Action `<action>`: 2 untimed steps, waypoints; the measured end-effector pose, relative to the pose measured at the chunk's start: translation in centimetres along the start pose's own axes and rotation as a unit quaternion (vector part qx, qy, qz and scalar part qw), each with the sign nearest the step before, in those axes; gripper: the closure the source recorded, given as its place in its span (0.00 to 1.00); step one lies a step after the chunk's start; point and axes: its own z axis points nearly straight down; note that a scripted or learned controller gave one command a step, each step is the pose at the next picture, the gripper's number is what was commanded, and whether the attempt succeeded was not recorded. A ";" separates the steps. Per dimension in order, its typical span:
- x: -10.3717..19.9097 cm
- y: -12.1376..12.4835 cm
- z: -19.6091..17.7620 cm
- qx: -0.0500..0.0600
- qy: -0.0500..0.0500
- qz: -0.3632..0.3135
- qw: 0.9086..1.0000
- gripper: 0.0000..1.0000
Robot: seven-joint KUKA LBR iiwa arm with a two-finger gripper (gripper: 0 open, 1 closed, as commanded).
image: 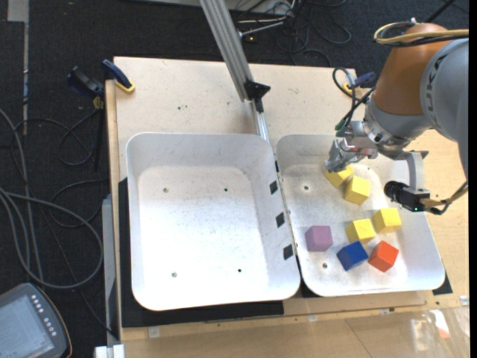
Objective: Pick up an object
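Observation:
My gripper (340, 162) hangs low over the back of the right bin (313, 278), its fingers right at a yellow block (337, 176). A second yellow block (357, 189) lies just to the right of it. Nearer the front lie a purple cube (319, 237), two more yellow cubes (361, 230) (387, 219), a blue cube (352, 255) and an orange-red cube (383, 256). The grey arm with its orange band (406, 66) reaches in from the right.
The left bin (149, 151) sits beside the right one on the bench. A metal pole (227, 39) slants up from the divider between the bins. Blue and yellow clamps (97, 80) lie at the bench's back left corner.

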 end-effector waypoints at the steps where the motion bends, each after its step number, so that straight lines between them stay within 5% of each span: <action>1: -0.5 -0.2 -6.3 -0.001 0.000 0.001 1.000 1.00; 2: -0.5 0.0 -10.0 0.000 0.000 0.000 1.000 1.00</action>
